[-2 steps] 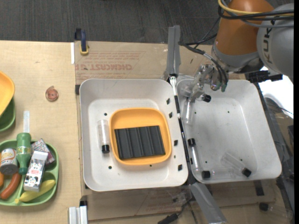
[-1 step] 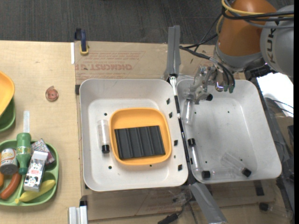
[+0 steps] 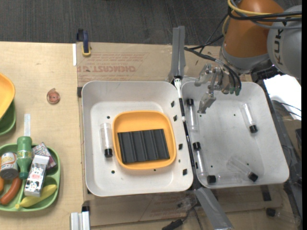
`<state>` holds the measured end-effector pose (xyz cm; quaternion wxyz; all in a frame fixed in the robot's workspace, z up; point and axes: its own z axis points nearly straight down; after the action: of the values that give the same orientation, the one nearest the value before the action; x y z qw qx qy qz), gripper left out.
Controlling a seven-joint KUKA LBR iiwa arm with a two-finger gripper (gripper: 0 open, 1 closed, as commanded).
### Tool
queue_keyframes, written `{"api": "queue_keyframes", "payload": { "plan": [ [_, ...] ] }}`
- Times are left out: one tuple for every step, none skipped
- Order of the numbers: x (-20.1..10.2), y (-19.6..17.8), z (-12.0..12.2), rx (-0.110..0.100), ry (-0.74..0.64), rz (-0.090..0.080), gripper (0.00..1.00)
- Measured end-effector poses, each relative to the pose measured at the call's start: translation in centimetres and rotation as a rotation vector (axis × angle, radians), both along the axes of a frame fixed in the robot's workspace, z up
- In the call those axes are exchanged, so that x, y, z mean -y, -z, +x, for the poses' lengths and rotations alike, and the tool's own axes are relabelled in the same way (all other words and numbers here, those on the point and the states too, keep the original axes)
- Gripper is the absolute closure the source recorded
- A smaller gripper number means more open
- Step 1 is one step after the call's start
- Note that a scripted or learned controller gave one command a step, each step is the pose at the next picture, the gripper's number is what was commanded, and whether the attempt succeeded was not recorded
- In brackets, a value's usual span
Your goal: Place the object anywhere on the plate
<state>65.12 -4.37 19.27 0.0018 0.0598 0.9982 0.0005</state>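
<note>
An orange plate (image 3: 144,123) lies in the middle of the left bin (image 3: 93,176). On it rests a dark grey, ridged rectangular object (image 3: 143,145), flat and fully within the plate's rim. My gripper (image 3: 207,98) hangs over the far left corner of the right bin (image 3: 268,171), well to the right of the plate and apart from the object. It looks open, with nothing between its fingers.
Clear tubes with black caps lie in both bins, one beside the plate (image 3: 105,139) and one at the right (image 3: 249,117). A green tray of toy food (image 3: 29,174) and stacked bowls (image 3: 5,104) sit on the wooden bench at left.
</note>
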Motion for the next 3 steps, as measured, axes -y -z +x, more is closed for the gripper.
{"api": "queue_keyframes", "payload": {
  "plan": [
    [2.9,-2.7,-0.1,0.002,0.034,0.000,0.00],
    [-2.4,-0.8,-0.7,-0.001,0.015,0.000,0.00],
    [-4.8,0.0,-1.4,-0.001,-0.148,0.000,0.00]
  ]
}}
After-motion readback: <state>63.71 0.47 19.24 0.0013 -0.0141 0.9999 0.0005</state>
